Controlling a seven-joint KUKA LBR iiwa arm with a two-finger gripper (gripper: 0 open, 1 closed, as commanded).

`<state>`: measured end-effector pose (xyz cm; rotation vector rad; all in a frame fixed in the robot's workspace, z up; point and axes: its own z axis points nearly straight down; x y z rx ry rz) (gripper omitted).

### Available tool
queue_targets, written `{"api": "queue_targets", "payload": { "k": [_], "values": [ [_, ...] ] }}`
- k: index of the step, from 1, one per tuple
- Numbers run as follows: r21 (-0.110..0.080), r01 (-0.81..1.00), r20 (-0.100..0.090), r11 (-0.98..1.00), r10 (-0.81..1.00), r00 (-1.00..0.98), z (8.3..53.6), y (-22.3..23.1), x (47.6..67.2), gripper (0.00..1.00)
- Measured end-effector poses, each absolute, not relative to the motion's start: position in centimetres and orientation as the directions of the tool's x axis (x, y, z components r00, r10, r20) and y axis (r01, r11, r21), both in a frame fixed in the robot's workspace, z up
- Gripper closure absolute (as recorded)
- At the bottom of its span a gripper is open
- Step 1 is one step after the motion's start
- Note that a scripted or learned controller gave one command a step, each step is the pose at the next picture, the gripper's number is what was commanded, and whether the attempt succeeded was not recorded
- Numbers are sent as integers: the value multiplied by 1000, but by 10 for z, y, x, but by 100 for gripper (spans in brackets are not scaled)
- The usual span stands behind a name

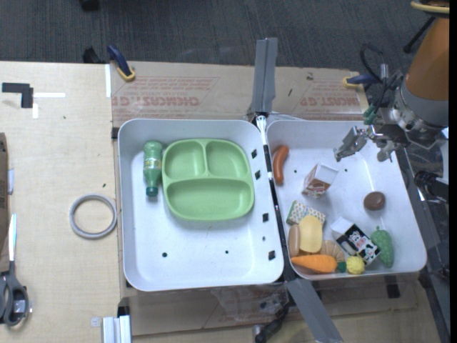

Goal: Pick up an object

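Lying scattered in the right bin [335, 138], the candidate objects crowd its lower half. A small milk carton [318, 180] sits tilted near the bin's centre. At about 9 o'clock from it, close to the left wall, a sausage [280, 163] lies lengthwise. At 4 o'clock from the carton, a brown ball [374, 201] rests alone on bare floor. Toward 6 o'clock the pile thickens: a checkered cracker [301, 211], a yellow cheese slice [310, 234] touching it, a carrot [314, 264] along the front wall, a black-and-white cow-pattern box [355, 242], and a green leafy vegetable [383, 246] just beside that box at its 3 o'clock. A small yellow piece [354, 266] sits between carrot and box.

Gripper [364, 143] hangs over the bin's upper right, at roughly 1 o'clock from the carton, apart from every object. Its fingers look spread, nothing between them. Grey arm with orange band [432, 56] enters at the frame's 2 o'clock.

Left bin [136, 249] holds a green divided plate [208, 179] in its upper half; a green bottle [152, 166] lies just beside the plate at 9 o'clock.

On the bench at 9 o'clock from the left bin: a grey tape ring [93, 215]. Scissors [12, 291] lie at the frame's 8 o'clock edge. Cardboard sheet [186, 91] spans behind both bins at 12 o'clock.
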<state>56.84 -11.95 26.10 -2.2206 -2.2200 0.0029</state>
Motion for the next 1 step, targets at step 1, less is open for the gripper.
{"api": "queue_targets", "payload": {
  "k": [1],
  "values": [
    [-5, 1000, -1, 0, 1000, 0, 269, -120, 569, 100]
  ]
}}
